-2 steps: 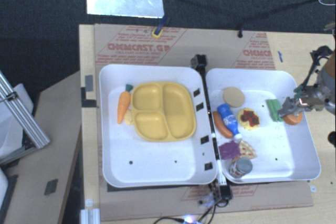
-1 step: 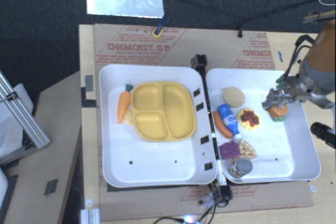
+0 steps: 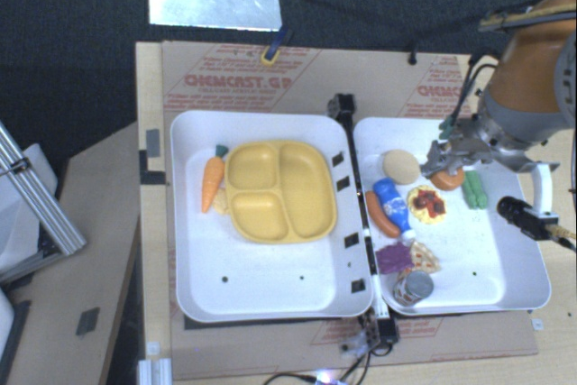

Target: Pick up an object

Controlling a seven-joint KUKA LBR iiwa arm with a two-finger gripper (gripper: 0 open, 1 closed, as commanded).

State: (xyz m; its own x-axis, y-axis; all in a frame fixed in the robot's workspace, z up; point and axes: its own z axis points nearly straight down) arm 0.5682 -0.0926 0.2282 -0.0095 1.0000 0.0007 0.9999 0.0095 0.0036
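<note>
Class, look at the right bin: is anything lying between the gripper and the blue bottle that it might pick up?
Yes. The gripper hangs at the bin's upper right, over an orange piece. The blue bottle lies lower left of it. The beige ball and the small pizza sit close to that line.

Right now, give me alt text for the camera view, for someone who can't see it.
A grey robot arm's gripper hovers over the right bin of toy food, beside a beige bun and blue bottle. The left bin holds a yellow divided tray and a carrot.
</note>
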